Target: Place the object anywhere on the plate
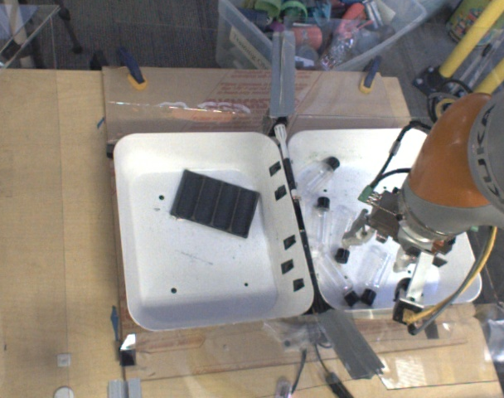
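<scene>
**Claw low over the right bin, dark plate lying in the left**

Claw [383,243] sits low over the right bin [451,293], at the end of the grey arm [463,172] with its orange band, which comes in from the right. Whether it is open or closed cannot be told from this slanted angle, and nothing can be made out in its hold. Several small clear items with black caps [327,165] lie scattered on the right bin's floor, some beside the claw and some near the front wall. A dark ribbed rectangular plate [215,203] lies flat in the left bin [144,305], tilted slightly, well apart from the claw. Both bins rest side by side on the wooden surface [45,222]. Behind them stands a clear tub of colourful toys [318,7].
</scene>
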`<state>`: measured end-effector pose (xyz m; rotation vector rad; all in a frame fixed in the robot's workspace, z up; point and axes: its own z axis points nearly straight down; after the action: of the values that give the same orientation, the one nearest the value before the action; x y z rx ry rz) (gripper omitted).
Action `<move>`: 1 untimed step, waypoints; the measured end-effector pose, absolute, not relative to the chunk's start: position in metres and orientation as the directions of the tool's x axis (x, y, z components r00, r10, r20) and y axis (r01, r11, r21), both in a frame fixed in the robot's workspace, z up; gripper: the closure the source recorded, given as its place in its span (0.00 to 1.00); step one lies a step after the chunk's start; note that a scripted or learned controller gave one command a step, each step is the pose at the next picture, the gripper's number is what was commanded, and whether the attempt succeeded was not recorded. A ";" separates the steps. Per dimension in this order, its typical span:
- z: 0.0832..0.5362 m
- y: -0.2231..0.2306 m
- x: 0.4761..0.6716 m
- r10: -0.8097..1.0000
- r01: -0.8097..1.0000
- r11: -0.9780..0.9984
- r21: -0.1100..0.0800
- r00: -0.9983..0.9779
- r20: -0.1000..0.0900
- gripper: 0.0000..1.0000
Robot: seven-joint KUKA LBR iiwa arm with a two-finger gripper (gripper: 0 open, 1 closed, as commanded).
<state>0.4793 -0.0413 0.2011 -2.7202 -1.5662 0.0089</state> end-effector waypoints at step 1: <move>0.210 -0.041 0.480 0.866 0.866 -0.501 -0.006 0.501 -0.005 1.00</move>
<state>0.4796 -0.0415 0.2100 -2.7192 -1.5687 0.0110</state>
